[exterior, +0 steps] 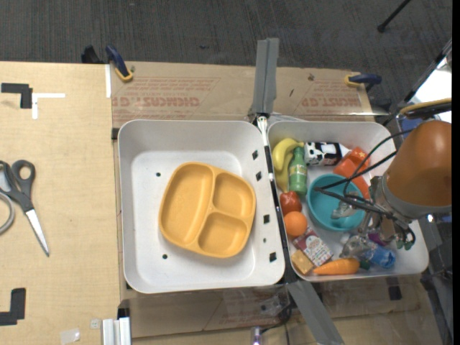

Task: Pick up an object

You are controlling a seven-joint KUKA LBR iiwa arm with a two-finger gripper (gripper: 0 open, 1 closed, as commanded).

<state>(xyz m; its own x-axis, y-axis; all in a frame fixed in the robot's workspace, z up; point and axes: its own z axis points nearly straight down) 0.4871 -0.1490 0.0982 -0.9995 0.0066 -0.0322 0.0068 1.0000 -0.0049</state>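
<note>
Claw (381,230) down in the right bin (327,126) at its 4 o'clock corner, over blue and clear clutter; can't tell what it's doing, wires and wrist hide it. Near it: teal bowl (329,210) at 9 o'clock, carrot (336,267) at 7 o'clock, orange ball (295,223), banana (282,154), green bottle (297,169) along the bin's left wall. Left bin (136,192) has a yellow divided plate (207,209); scissors (27,200) on the counter (57,264) far left.

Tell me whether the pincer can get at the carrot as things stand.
Probably yes: the carrot lies uncovered by the right bin's near wall, and the pincer hangs just above it, though toys crowd close.
</note>
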